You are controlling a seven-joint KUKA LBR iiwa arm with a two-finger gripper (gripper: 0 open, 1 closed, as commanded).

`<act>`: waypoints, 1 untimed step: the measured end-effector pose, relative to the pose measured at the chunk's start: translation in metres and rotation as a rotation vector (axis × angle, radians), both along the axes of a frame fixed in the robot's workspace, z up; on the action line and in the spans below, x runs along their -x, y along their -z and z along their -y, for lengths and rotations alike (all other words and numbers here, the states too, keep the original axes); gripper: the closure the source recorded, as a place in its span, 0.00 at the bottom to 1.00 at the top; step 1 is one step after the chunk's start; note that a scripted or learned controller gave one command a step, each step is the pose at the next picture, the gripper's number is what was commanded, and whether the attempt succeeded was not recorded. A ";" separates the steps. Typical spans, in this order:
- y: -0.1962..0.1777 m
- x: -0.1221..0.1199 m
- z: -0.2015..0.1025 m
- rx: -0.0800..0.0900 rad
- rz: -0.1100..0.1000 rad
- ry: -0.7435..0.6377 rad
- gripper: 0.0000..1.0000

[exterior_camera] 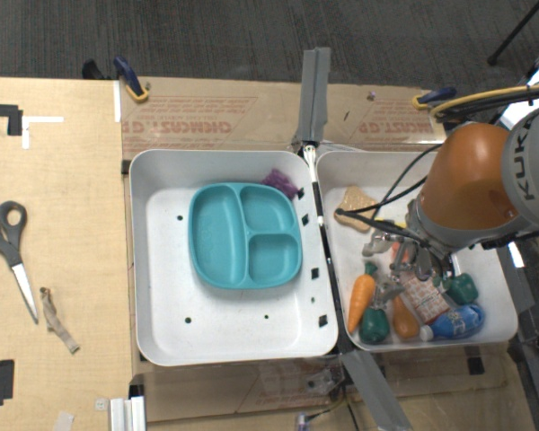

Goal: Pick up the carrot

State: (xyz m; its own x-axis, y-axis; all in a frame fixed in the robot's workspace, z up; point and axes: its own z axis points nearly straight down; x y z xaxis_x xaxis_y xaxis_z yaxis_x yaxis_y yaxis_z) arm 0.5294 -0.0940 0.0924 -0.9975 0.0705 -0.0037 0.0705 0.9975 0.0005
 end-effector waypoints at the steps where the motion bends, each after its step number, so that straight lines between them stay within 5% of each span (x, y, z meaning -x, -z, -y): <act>1: -0.010 0.034 0.006 0.009 0.045 0.014 0.00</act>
State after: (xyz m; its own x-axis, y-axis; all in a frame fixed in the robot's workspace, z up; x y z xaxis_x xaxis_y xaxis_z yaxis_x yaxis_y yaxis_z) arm 0.4959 -0.1004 0.1025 -0.9952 0.0839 -0.0496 0.0842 0.9964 -0.0045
